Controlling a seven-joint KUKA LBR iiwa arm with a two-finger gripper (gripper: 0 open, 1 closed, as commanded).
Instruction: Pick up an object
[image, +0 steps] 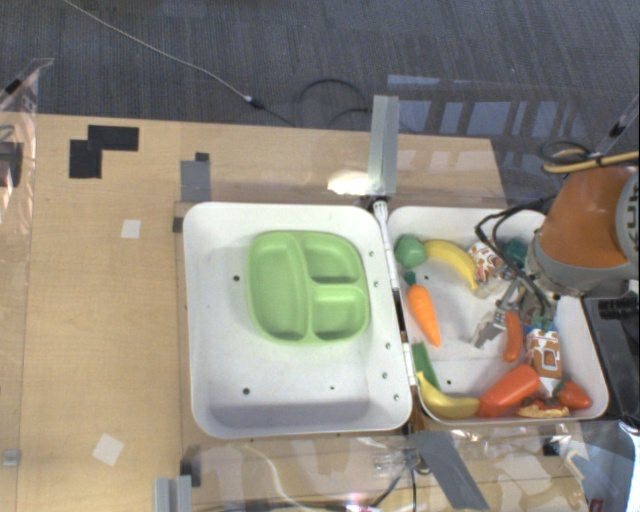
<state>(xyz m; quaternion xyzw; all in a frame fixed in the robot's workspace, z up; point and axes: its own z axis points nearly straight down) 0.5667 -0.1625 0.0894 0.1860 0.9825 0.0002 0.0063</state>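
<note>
My gripper hangs low over the middle of the right bin, reaching in from the right under the orange wrist band. It looks open, with one grey finger beside a slim red-orange piece; nothing is clearly clamped. Around it lie a carrot, a yellow banana, a green ball, a small printed carton and another carton. An orange pepper and a second banana lie at the bin's front.
The left bin holds a green divided plate. A metal post stands behind the seam between the bins. A dark green piece lies by the right bin's left wall.
</note>
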